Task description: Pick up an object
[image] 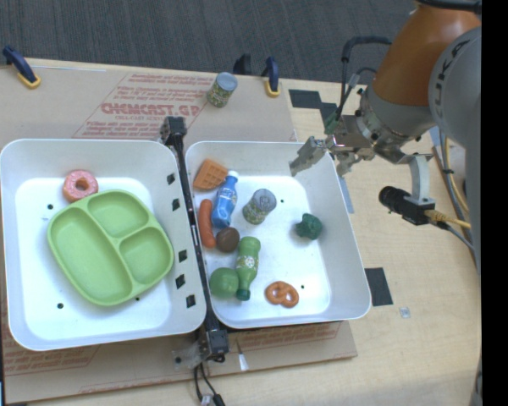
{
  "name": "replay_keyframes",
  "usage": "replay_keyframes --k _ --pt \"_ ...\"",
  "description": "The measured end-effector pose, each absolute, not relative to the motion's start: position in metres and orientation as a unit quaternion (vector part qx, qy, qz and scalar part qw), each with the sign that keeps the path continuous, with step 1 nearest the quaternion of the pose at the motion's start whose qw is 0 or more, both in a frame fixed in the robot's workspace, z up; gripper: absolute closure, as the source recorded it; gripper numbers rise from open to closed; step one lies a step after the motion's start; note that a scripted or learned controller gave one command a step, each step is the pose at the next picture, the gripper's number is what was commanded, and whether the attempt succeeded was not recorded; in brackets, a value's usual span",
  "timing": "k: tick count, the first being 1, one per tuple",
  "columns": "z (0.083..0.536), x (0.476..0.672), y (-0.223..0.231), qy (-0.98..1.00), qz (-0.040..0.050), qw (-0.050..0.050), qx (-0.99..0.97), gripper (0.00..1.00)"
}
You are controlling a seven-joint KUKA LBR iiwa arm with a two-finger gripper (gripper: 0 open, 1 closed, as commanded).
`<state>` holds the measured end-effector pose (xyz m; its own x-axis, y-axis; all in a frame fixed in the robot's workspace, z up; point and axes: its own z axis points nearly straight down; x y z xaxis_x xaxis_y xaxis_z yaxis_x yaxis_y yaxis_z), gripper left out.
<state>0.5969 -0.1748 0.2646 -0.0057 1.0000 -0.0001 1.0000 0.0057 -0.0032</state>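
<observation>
A KUKA arm (432,49) hangs over the right bin's (343,252) upper right corner, its gripper (326,155) spread wide and empty. Toy food clusters along the left wall; the lone green broccoli (307,226) sits nearest. Descending here risks striking the rim.

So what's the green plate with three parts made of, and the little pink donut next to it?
The green plate looks like smooth matte plastic: one even colour, rounded moulded dividers. The pink donut is probably a plastic or rubber toy; it's too small to tell which.
</observation>
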Motion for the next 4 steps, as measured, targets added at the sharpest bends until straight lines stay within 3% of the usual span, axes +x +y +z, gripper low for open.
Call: replay_keyframes --k 1,2,3,4 --pt "0.100 0.606 -0.123 -0.710 0.0023 0.002 -0.705 0.00" --pt "0.111 0.607 -0.124 -0.710 0.0020 0.001 -0.704 1.00" --pt "0.237 0.544 -0.098 -0.709 -0.0003 -0.001 -0.705 1.00" --pt "0.246 0.545 -0.098 -0.711 -0.0003 0.000 -0.704 1.00"
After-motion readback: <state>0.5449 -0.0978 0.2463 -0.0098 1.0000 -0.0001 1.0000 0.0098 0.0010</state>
